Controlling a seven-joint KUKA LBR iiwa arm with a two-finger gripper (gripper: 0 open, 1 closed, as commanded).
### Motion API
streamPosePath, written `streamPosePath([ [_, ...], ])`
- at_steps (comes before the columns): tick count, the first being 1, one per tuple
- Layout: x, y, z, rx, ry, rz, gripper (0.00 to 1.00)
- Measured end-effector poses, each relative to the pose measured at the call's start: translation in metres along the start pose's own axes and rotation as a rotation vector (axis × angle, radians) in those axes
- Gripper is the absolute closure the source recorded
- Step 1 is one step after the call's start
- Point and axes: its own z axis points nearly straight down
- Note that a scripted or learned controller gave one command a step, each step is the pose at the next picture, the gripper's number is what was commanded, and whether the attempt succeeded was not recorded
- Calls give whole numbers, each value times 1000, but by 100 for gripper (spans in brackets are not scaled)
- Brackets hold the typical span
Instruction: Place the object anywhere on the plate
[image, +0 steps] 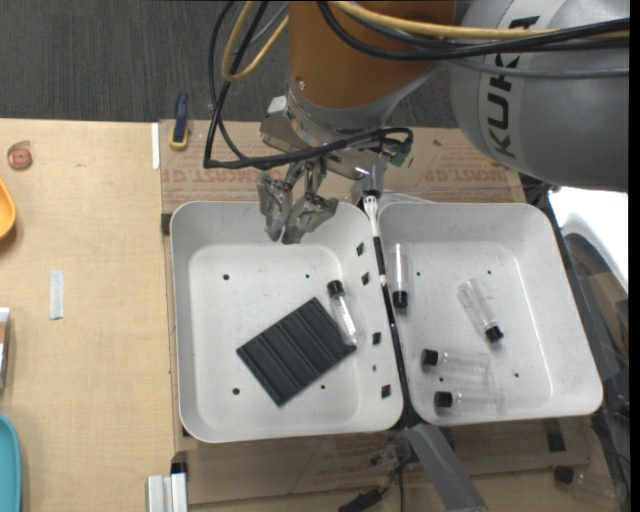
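The claw (293, 215) hangs over the far edge of the left bin (200, 250), near that bin's rear wall. Its fingers sit close together with nothing between them.

The plate (293, 352), a dark ribbed rectangle, lies flat and turned at an angle on the floor of the left bin, nearer the front. One clear vial with a black cap (341, 310) lies in the same bin, its lower end touching the plate's right corner.

Open floor remains to the left of the plate and between the plate and the claw.

The right bin (545, 260) holds further vials: one (398, 275) along the dividing edge, one (479, 310) near the centre, and two (455, 362) (468, 401) toward the front. The wooden tabletop (90, 250) extends to the left of the bins.
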Motion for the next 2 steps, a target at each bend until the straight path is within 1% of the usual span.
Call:
streamPosePath([
  [1, 3, 12, -30, 1, -2, -182, 100],
  [2, -1, 9, -76, 1, -2, -280, 100],
])
